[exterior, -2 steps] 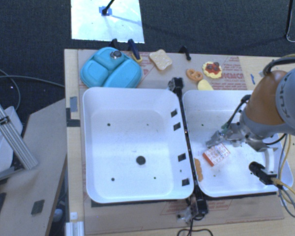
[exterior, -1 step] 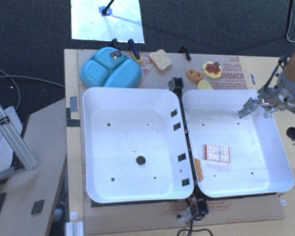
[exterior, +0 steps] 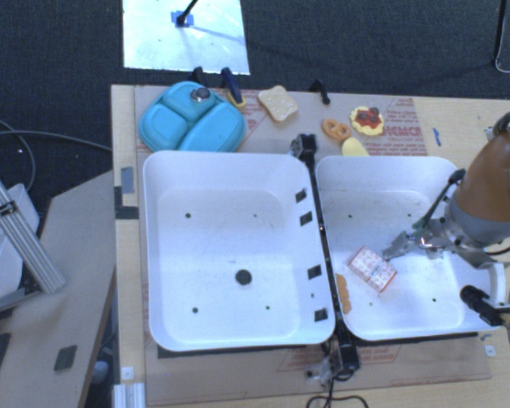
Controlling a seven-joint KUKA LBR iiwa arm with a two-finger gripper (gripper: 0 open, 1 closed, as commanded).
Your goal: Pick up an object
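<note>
We see the checkered packet (exterior: 372, 269) lying flat on the floor of the right bin (exterior: 382, 185), lower centre-right of the frame, with a small orange piece (exterior: 343, 291) just beside it at the bin's left wall. The claw (exterior: 405, 245) hovers close to the packet's upper right; whether it is apart or together we cannot tell. We judge the pick not yet made: closing and lifting remain.
</note>
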